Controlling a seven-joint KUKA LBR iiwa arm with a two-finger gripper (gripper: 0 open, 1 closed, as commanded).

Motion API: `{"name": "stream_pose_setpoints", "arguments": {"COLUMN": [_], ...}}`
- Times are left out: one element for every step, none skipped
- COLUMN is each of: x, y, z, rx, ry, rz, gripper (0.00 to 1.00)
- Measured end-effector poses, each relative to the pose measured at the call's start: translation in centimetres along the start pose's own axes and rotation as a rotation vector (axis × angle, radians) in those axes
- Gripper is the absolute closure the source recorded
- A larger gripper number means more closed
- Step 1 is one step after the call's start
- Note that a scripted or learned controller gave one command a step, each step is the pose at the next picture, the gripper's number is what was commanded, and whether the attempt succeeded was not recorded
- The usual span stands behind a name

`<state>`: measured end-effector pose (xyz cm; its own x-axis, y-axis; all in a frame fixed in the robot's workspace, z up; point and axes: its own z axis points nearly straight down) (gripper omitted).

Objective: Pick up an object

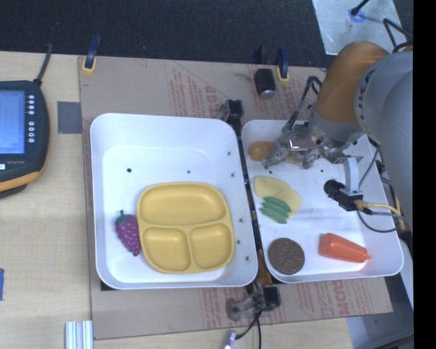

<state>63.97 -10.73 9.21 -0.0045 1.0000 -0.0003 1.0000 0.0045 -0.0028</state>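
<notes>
My gripper (289,158) hangs low over the far end of the right bin (381,267), its fingers spread and nothing clearly held between them. A small brown egg-shaped object (259,150) lies just left of it, by the bin's far left corner. Nearer the front lie a pale yellow piece (275,189) with a green pea pod (276,209) on its front edge, a dark brown round disc (285,255) and an orange carrot (343,247). The left bin (112,140) holds a yellow divided plate (185,225) and a purple grape bunch (128,232).
The grey arm with its orange band (349,78) comes in from the right over the right bin's far corner. A teach pendant (11,137) rests on the bench at far left. Clamps (232,110) sit between the bins at the far and near ends.
</notes>
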Motion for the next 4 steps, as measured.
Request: {"name": "stream_pose_setpoints", "arguments": {"x": [0.1,1.0,0.1,-5.1], "y": [-9.1,-4.3,0.5,1.6], "z": [0.1,0.0,0.0,-3.7], "rx": [0.002,0.000,0.001,-0.001], "ry": [0.000,0.000,0.001,0.000], "rz": [0.000,0.000,0.000,0.002], "gripper": [0.00,0.00,0.00,0.00]}}
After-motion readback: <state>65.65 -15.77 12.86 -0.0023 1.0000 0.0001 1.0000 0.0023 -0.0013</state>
